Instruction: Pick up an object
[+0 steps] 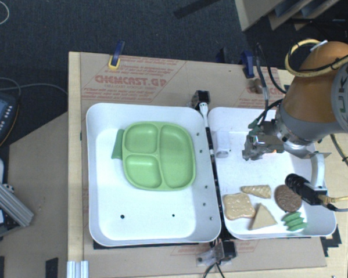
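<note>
1. On the left of the surface (142, 76), the left bin (93, 178) holds a green divided plate (160, 155), lying flat and well apart from the pincer.
2. The right bin (233, 124) holds the small toy foods, all gathered in its near half. Its far half is bare.
3. The pincer (253, 152) hangs over the middle of the right bin, towards its left wall. Whether it is spread or closed I cannot tell from this angle, and nothing can be seen held in it.
4. The likely targets lie nearer than the pincer and a little to its right: a toast slice (238, 206), a cracker (257, 191) just beyond it, and a tan wedge (264, 217) beside the toast.
5. Further right sit a brown round patty (288, 198) and a green pea pod (293, 221), close to the bin's right wall.
6. The cracker is the closest piece, though near rather than directly beneath the pincer.
7. To do the step well, I judge the pincer should shift nearward until centred over one piece, then come straight down. These pieces are flat and crowded, so a slanted approach risks nudging a neighbour.
</note>
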You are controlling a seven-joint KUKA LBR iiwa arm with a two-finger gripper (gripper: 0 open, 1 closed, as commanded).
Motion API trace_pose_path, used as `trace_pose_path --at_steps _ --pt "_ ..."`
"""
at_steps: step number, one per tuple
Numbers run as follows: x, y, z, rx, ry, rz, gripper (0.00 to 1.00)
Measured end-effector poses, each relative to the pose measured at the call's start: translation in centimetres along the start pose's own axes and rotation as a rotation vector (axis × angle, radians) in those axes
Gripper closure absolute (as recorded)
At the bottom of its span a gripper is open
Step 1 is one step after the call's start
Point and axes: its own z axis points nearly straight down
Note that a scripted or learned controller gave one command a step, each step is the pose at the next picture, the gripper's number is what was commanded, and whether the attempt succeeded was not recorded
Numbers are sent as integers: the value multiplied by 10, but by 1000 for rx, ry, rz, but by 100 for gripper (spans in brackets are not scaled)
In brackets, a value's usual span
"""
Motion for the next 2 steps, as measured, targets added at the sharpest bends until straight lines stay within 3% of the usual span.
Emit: trace_pose_path --at_steps 2 --pt "82 54 -2 -1 0 1 100"
